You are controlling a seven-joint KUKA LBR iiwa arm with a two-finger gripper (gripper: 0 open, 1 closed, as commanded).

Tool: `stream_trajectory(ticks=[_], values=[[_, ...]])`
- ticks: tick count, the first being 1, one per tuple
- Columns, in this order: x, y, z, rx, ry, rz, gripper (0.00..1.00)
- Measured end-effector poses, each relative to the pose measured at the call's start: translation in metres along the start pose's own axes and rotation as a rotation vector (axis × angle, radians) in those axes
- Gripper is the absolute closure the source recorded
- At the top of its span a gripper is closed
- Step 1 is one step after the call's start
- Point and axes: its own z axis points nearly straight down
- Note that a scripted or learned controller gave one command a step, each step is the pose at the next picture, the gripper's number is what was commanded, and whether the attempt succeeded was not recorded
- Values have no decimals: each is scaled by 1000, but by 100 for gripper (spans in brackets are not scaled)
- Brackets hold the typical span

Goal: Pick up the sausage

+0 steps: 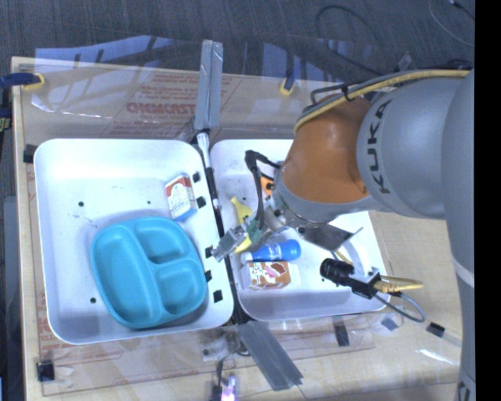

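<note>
We see the arm (376,153) reaching over the right bin (317,307), its orange band hiding much of that bin's floor. The gripper (234,242) sits low by the divide between the bins, but it is too small and cluttered for us to tell whether it is wide or narrow. We cannot make out the sausage (267,274) with certainty. We take it for the brownish item by the near wall, just below a blue bottle (281,250). The left bin (67,174) holds a blue tray (146,270) and a small carton (179,196).

One fixed camera looks slantwise down on both bins (58,224).
</note>
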Motion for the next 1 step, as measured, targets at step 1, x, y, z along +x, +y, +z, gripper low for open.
stream_trajectory(ticks=[1], values=[[-80, 59, 46, -4, 1, 31, 0]])
